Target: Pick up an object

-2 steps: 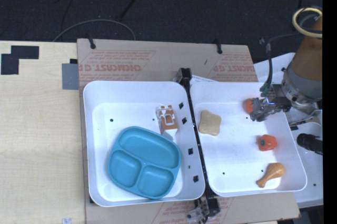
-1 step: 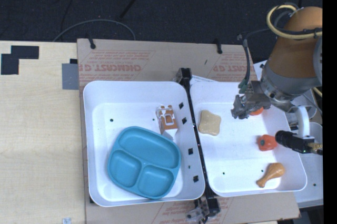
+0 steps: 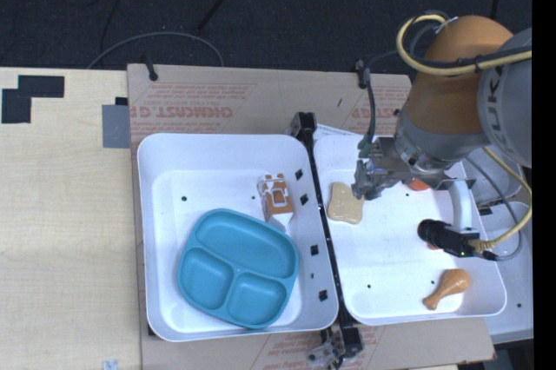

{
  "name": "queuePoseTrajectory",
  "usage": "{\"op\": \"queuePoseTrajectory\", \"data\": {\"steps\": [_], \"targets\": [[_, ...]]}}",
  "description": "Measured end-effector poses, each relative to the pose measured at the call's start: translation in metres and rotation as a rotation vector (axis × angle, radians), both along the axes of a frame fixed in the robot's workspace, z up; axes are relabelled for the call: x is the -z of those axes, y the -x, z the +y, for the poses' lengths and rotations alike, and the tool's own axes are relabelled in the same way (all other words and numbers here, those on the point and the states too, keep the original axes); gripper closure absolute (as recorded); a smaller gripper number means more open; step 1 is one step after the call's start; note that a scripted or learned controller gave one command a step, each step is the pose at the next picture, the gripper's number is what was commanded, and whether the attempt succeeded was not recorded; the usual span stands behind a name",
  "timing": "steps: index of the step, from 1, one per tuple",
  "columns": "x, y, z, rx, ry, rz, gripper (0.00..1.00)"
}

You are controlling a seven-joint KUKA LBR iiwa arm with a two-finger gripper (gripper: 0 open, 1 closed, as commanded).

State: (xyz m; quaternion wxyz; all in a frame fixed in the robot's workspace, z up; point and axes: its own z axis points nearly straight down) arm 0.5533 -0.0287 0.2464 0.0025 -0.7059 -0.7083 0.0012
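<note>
**So, gripper (image 3: 372, 182) hung low in the right bin (image 3: 391, 273)**

The arm (image 3: 456, 90) is stretched in from the right, wrist tipped down. A beige slice (image 3: 345, 205) is seen just beside the gripper, near the bin's left wall. Open or closed can't be told.

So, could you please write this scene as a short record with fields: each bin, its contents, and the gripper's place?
left bin: blue divided tray; small orange and white toy at the tray's upper right
right bin: beige slice; orange drumstick near the front right corner
gripper: over the right bin, just right of the beige slice
</note>
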Motion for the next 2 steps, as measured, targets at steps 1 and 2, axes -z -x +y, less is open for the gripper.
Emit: {"op": "queuePoseTrajectory", "data": {"steps": [1, 2], "targets": [[-0.001, -0.005, 0.054, -0.001, 0.0, -0.002, 1.0], [0.006, 0.011, 0.105, -0.001, 0.001, 0.0, 1.0]]}}
